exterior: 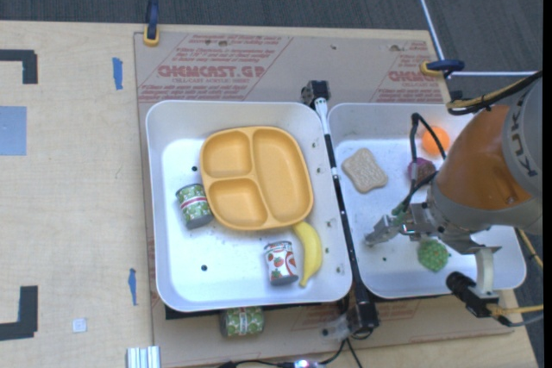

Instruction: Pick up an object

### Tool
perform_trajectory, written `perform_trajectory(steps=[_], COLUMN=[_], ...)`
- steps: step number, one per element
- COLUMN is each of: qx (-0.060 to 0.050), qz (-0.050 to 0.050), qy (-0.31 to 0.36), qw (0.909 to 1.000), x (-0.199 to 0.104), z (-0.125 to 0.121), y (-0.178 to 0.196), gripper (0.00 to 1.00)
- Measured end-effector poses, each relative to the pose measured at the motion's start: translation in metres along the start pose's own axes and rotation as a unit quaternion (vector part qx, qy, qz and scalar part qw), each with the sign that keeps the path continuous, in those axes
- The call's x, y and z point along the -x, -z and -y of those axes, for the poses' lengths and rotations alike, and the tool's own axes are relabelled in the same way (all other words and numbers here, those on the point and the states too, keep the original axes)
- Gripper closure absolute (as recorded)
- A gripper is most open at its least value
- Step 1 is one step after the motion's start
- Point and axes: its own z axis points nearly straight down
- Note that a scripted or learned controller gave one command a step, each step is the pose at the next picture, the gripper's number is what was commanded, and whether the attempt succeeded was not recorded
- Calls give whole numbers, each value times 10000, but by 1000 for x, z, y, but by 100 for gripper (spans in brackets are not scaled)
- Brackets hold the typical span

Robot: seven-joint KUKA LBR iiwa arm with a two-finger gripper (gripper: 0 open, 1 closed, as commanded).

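In the right bin (379, 280), my gripper (381, 231) hangs low over the white floor, pointing left, open with nothing between its fingers. A knobbly green object (431, 255) lies just right of it, partly under the wrist. A tan cracker-shaped piece (365, 171) lies at the bin's upper left. An orange ball (436, 138) and a small purple item (420, 170) sit near the far wall, partly hidden by the arm. The left bin (164, 142) holds a yellow divided plate (256, 177), two small cans (194, 205) (279, 261) and a banana (309, 252).
A third can (241, 321) lies on the bench outside the left bin's front edge. A black divider rail (332, 177) runs between the bins. Cables loop near the right bin's far corner (457, 103). The orange-banded arm (483, 168) covers the right bin's right half.
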Motion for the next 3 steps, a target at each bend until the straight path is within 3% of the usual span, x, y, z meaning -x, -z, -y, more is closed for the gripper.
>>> perform_trajectory(steps=[1, 2, 3], qx=[9, 5, 18], qz=[5, 1, -1], qy=[4, 5, 5], qw=[10000, 10000, 10000], x=[-1, -4, -3], z=[-69, -22, -18], y=[0, 0, 0], gripper=[0, 0, 0])
